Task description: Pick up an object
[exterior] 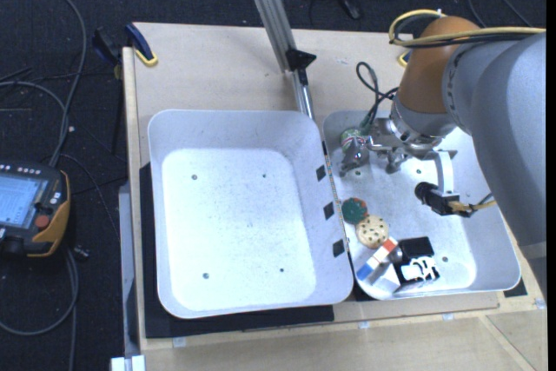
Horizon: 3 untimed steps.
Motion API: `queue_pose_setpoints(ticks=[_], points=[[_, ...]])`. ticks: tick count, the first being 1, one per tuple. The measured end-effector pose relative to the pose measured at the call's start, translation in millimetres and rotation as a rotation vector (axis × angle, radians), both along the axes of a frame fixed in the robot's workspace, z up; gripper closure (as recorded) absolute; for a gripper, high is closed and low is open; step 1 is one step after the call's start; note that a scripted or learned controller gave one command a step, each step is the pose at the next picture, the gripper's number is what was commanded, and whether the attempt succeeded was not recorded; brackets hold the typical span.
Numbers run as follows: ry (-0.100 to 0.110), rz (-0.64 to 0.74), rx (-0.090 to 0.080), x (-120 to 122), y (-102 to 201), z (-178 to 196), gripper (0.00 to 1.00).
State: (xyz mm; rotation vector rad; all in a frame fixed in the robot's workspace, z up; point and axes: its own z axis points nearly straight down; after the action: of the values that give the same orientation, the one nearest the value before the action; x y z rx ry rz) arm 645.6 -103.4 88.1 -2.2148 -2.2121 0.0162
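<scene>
The gripper (354, 154), whose state I cannot tell, hangs low in the right bin (486, 261) beside a small green-patterned ball (351, 137), probably light, hard and apt to roll, best pinched across its middle.

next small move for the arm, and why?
Probably lower straight down onto the ball: the end effector hangs over the right bin's far left corner beside it, with nothing visibly between its fingers. The other objects lie nearer the front.
</scene>
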Motion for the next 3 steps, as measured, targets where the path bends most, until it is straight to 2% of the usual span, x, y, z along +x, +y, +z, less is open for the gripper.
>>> queue_pose_setpoints(ticks=[1, 2, 3], points=[[0.006, 0.001, 0.001, -1.4, 0.3, 8.4, 1.00], [-0.023, 0.006, 0.001, 22.7, 64.3, 104.4, 1.00], [-0.019, -0.003, 0.001, 21.9, 116.1, 149.0, 1.00]])
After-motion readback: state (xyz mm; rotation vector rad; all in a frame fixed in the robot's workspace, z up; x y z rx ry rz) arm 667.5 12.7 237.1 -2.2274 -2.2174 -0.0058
